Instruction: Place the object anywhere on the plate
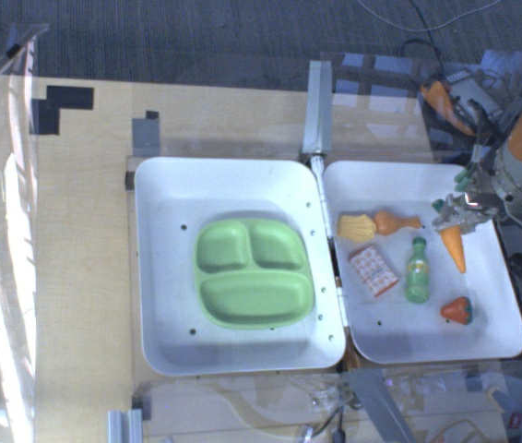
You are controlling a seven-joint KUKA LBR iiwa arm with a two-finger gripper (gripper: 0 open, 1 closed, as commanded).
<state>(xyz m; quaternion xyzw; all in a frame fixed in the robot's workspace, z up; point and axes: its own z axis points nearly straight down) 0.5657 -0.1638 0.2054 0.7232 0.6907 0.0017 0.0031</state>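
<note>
carrot (pixel 454 248): long axis near-vertical, tip toward camera | end effector (pixel 457 208): above it, state unclear

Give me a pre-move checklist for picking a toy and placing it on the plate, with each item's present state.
1. Green three-compartment plastic plate sits flat in the left white bin: ok.
2. Plate compartments are free of objects: ok.
3. Pincer is over the right white bin, near the orange cone-shaped toy carrot: ok.
4. An object is held in the pincer: cannot tell.
5. The carrot lies apart from the small green plastic bottle: ok.
</note>
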